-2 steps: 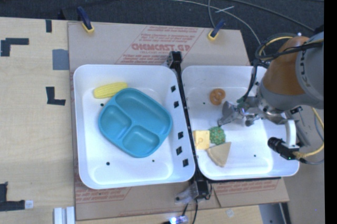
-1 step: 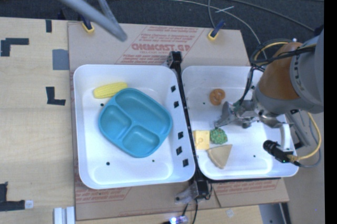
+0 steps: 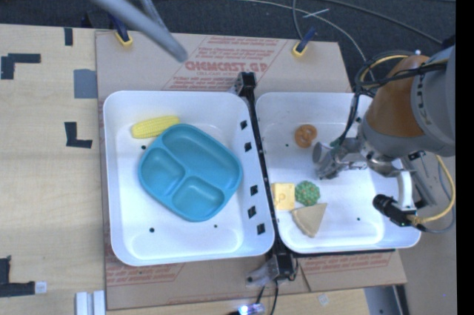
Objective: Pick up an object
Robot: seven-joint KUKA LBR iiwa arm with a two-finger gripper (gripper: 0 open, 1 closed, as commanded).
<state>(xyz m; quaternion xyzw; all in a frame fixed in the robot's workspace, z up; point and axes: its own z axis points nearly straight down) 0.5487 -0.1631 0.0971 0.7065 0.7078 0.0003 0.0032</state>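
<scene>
Gripper (image 3: 326, 161): low over the right bin (image 3: 370, 236), near its middle; whether it was spread or pressed together could not be told
Right bin items: brown round piece (image 3: 305, 134) just left of the gripper; yellow square (image 3: 283, 196), green ball (image 3: 307, 193) and tan wedge (image 3: 310, 219) clustered at the front-left
Left bin (image 3: 122, 158): blue divided plate (image 3: 190, 171), with a corn cob (image 3: 155, 127) at its upper-left edge

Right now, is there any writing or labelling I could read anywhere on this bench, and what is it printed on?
"CHEMCAST GP": large red letters on the brown cardboard sheet under the two white bins, read with some doubt because of blur.
Smaller red lines above and below that word on the same sheet: too small and blurred to read.
Black marks on the wooden bench: plain tape shapes, not letters.
</scene>
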